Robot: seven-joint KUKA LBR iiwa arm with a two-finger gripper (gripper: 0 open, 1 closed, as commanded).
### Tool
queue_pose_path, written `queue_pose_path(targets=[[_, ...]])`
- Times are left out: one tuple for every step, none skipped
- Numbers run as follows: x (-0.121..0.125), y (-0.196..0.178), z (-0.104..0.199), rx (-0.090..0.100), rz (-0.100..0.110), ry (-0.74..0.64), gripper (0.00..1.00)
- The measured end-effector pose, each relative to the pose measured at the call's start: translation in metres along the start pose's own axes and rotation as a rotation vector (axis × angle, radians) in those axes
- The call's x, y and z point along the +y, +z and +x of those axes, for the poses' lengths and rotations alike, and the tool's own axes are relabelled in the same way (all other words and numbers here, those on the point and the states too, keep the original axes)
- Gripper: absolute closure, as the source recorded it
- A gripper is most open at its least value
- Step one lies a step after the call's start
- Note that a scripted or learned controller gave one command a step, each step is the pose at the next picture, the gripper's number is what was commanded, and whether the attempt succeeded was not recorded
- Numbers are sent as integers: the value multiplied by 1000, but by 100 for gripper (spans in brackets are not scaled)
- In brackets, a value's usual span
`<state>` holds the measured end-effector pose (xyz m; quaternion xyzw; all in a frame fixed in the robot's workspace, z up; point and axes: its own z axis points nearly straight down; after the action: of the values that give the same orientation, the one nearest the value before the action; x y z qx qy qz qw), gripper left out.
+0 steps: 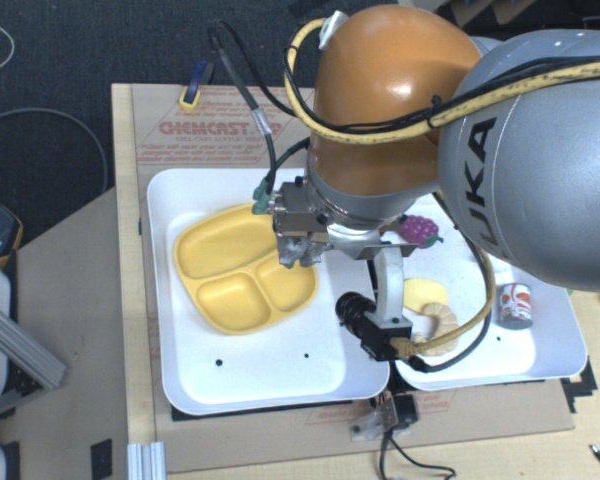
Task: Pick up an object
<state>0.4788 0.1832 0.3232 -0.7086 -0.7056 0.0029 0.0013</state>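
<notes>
A yellow divided plate [235,268] lies in the left bin [280,378]. My gripper [295,251] hangs low over the plate's right rim, near the wall between the two bins. The right bin [540,353] holds a purple bunch of grapes [418,231], a pale yellow piece [425,294], a tan curved pastry-like piece [442,330] and a small red and white can [515,305]. The arm's big orange and grey body hides much of the right bin's back half.
Both bins rest on a cardboard sheet [180,128] on the bench. A blue and yellow clip [193,86] sits at the cardboard's back edge. Cables trail over the dark floor to the left.
</notes>
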Motion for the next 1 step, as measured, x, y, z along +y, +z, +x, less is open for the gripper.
queue_pose_path(targets=[[2,-46,-67,2,-12,3,100]])
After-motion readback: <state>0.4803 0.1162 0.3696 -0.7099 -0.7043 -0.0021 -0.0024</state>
